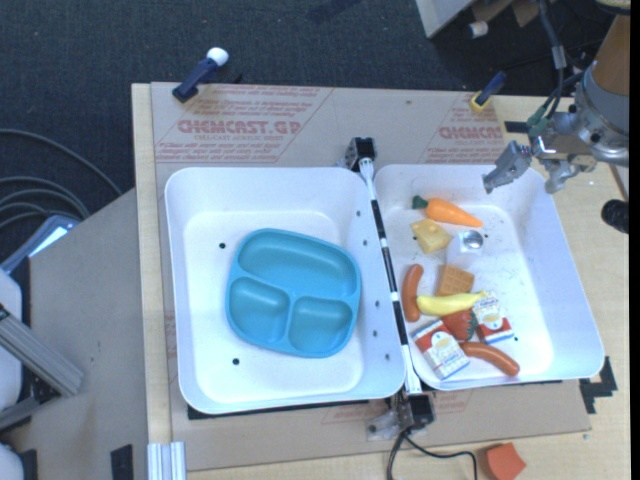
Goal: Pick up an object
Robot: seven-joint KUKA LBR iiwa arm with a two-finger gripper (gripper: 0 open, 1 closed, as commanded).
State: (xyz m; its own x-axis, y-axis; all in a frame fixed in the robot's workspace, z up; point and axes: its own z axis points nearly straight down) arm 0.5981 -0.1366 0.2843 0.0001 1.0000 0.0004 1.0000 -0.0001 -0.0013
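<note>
The right bin (560, 268) holds several toy foods: an orange carrot (452, 211), a pale yellow wedge (432, 235), a small silver piece (470, 238), a brown cracker (455, 279), a red sausage (411, 291), a yellow banana (448, 303), a second sausage (490, 358) and a small red and white carton (443, 353). My gripper (530, 175) hangs above the bin's far right corner, up and to the right of the carrot. Its fingers stand apart, open, with nothing between them.
In the left bin (190, 268) lies a blue divided plate (293, 293). A black clamp strip (378, 238) runs between the two bins. A blue clip (198, 74) and a yellow and blue clip (488, 89) sit on the board's far edge.
</note>
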